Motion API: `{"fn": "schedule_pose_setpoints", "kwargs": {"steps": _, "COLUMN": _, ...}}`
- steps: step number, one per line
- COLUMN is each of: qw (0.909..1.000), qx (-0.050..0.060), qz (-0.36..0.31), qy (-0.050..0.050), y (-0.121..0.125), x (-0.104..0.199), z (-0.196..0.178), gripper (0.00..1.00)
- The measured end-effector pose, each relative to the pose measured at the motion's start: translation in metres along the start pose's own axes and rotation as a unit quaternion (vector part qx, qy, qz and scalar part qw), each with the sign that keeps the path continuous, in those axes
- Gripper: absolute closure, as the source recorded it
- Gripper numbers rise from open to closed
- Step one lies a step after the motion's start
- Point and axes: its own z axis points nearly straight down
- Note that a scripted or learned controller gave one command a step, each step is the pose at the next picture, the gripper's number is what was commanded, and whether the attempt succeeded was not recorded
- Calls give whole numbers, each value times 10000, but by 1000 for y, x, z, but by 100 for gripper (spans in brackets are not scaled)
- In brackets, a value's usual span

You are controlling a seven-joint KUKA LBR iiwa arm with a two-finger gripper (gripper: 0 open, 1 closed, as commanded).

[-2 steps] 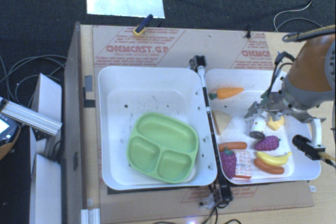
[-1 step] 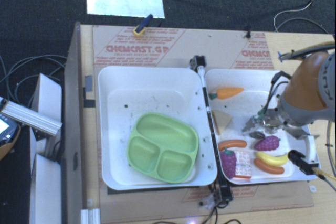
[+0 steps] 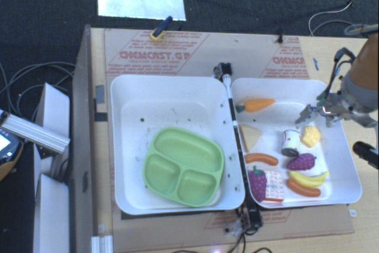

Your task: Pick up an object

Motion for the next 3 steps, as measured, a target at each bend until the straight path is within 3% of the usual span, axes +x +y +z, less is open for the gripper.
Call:
{"fn": "schedule_pose_setpoints", "kwargs": {"steps": 1, "qw": 10000, "qx": 26, "qz": 9, "qy": 13, "y": -47, "x": 19, "z": 45, "gripper": 0}}
{"fn": "schedule_pose_setpoints", "kwargs": {"steps": 2, "qw": 10000, "qx": 4, "qz": -4, "qy": 2, "y": 37, "x": -7, "z": 12, "gripper": 0}}
{"fn": "schedule_pose_setpoints", "kwargs": {"steps": 3, "qw": 10000, "qx": 25, "qz": 0, "qy": 13, "y": -18, "x": 41, "z": 25, "gripper": 0}}
